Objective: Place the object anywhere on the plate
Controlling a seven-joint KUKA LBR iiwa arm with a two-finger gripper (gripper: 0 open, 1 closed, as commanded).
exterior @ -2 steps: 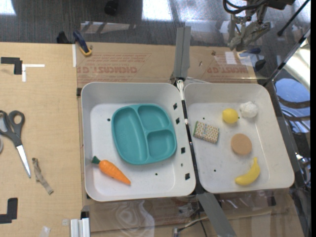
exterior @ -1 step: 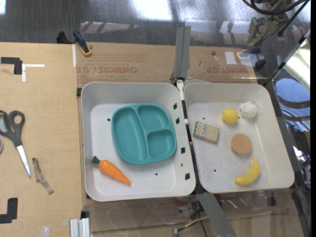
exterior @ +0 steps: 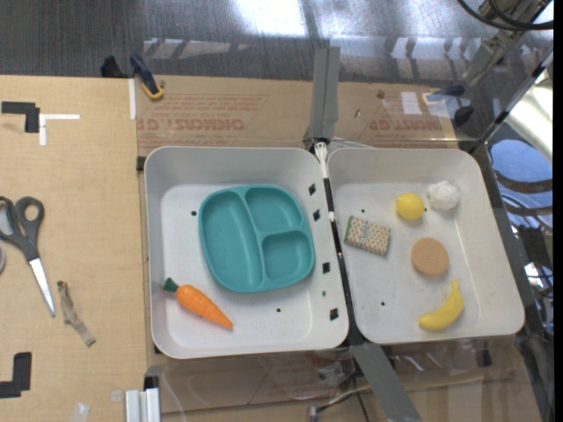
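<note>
Two cardboard flaps (exterior: pixel 207 112) bear mirrored, unreadable print

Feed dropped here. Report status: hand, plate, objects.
Plate in left bin, nothing on it. Carrot beside it. Lemon, banana, cookie in right bin. No obstruction over plate.

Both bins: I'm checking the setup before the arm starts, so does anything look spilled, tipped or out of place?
Nothing looks spilled or damaged. The teal plate sits slightly askew in the left bin, with the carrot loose beside it. The lemon, banana and other items lie apart in the right bin.
</note>
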